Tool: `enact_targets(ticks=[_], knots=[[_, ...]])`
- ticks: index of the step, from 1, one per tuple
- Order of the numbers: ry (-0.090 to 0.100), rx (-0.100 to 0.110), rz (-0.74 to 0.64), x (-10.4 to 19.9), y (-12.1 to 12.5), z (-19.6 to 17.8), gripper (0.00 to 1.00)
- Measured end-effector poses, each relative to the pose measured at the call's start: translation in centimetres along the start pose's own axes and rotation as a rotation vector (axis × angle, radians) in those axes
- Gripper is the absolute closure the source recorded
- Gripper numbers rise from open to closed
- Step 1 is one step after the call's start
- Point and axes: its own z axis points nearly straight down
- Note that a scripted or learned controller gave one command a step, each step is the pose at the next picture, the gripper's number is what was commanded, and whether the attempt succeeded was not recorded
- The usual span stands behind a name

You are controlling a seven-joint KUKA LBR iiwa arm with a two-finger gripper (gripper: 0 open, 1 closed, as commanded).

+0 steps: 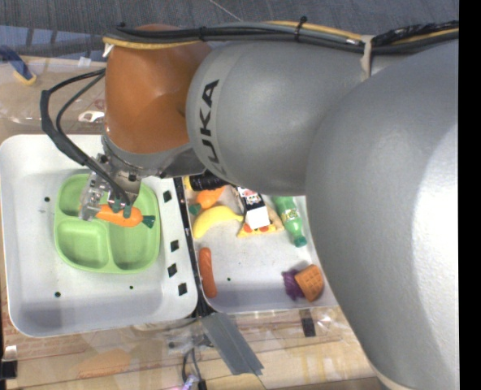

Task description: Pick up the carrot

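The orange carrot point(117, 214) with a green leafy end lies across the middle of a green divided plate point(86, 246) in the left bin point(29, 291). My gripper point(109, 205) comes down from the orange wrist band onto the carrot's thick end. Its fingers point(92, 201) stand on either side of the carrot and close on it. The carrot sits at or just above the plate's surface; I cannot tell whether it is lifted.
The right bin point(257, 295) holds a banana point(214, 219), a green bottle point(291, 220), a red sausage point(207, 272), a small box point(257, 216) and an orange-and-purple toy point(305, 283). The large grey arm covers the upper right of the view.
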Motion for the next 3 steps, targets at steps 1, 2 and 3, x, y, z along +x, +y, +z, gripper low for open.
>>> enact_targets(ticks=[1,2,3], knots=[[0.001,0.003,-0.337,-1.1,3.5,-2.9,1.0],[0.0,0.003,-0.235,-3.7,4.5,-3.8,1.0],[0.007,0.007,-0.156,-5.9,5.2,0.9,1.0]])
